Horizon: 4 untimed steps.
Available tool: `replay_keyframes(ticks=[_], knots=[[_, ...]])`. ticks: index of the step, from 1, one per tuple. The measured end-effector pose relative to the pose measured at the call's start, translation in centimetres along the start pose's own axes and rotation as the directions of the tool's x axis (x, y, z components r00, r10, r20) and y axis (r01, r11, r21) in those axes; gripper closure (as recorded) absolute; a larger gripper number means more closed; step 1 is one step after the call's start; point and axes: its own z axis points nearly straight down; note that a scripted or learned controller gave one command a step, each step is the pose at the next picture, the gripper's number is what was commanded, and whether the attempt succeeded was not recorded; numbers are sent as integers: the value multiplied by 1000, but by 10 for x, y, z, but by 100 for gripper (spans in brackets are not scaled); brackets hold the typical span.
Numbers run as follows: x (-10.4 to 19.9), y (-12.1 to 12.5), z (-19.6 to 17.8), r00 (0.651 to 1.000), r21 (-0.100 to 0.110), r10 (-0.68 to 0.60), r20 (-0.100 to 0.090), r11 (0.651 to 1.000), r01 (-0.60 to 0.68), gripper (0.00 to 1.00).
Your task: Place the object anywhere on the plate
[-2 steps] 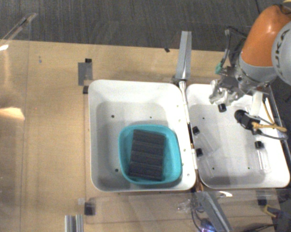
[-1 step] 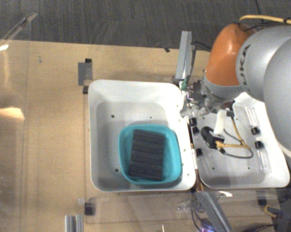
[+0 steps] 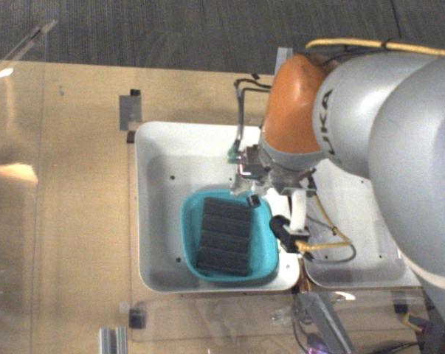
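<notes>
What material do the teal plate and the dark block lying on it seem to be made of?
The teal plate looks like smooth moulded plastic: even colour, rounded rim, soft sheen. The dark block looks like matte foam or rubber, with ridged segments and no shine; which of the two is unclear.

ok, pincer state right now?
Pincer: cannot be told; it sits at the teal plate's back rim, above the dark block lying on the plate.

Plate [image 3: 191, 223]: teal, plain. Object [image 3: 225, 236] on it: dark charcoal, marked with crosswise ribbed bands. Bins [image 3: 159, 161]: white, unpatterned. Arm [image 3: 399, 146]: pale grey, with an orange band [image 3: 296, 109] above the wrist bearing dark lettering alongside. Cable [image 3: 329, 245] near the wrist: yellow. Counter [image 3: 60, 198]: light tan wood. Floor [image 3: 170, 17] beyond: dark grey, finely striped carpet.
</notes>
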Motion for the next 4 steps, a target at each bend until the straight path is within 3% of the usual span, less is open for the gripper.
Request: replay_keyframes(ticks=[1,2,3,4], knots=[[47,40,-17,998,-3,-68,0,998,68,100],[47,40,-17,998,-3,-68,0,998,68,0],[-25,37,-85,999,-7,-41,0,999,41,0],[-23,38,-97,999,-14,-47,0,999,47,100]])
